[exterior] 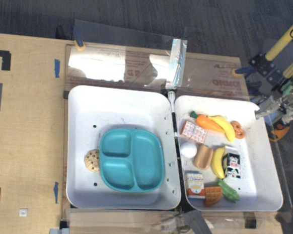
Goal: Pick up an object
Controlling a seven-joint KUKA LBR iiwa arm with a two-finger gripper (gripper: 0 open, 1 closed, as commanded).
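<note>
sitting side by side on the desk (24, 129): two shallow white bins, left bin (82, 104) and right bin (264, 163).

left bin: teal divided tray (131, 159) in the middle, leaning toward the near edge; cookie (92, 160) just beside the tray's left edge, touching or nearly so.

right bin, far edge: carrot (210, 123) touching a banana (224, 126), with a small orange round piece (237, 129) just right of them. below: pink patterned packet (194, 132) near the bin's left wall, white egg (188, 151) just under it, tan roll (203, 156) beside the egg, second banana (217, 162) upright beside that, black-and-white carton (232, 165) to its right. near edge: small box with a red band (195, 184), brown waffle-like piece (213, 195), green vegetable (229, 191).

claw (274, 105) at the far right corner of the right bin, above the rim, well apart from the food; nothing seen between its tips. open or shut: cannot tell, too small and cluttered.
</note>
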